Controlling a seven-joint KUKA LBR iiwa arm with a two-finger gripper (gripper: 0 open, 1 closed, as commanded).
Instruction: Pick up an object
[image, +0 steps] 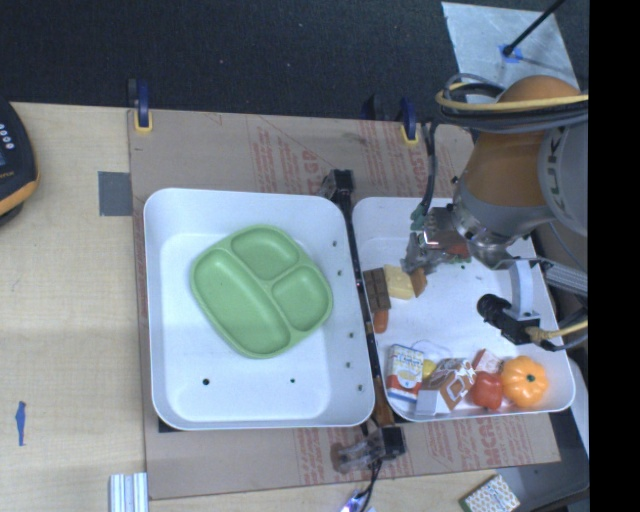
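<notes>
The surface (70, 300) carries two white bins side by side. In the left bin (170, 390) a green divided plate (262, 290) is seen, lying near the middle. The right bin (455, 320) holds the small things.

The arm (520, 160) is reached over the far right corner of the right bin, and the claw (432, 252) is lowered near the far left part of that bin. Whether the claw is open or closed cannot be told, because it is seen from above and partly covered by the wrist.

A yellow block (400, 285) lies just beside the claw, close to the left wall, with a brown piece (376, 290) next to it. Along the near edge an orange toy pumpkin (525, 382), a red toy (487, 390) and a small printed packet (405, 365) are lying.

No object is seen lifted. The pick is judged to be not yet done; the grasp and the lift are left.
</notes>
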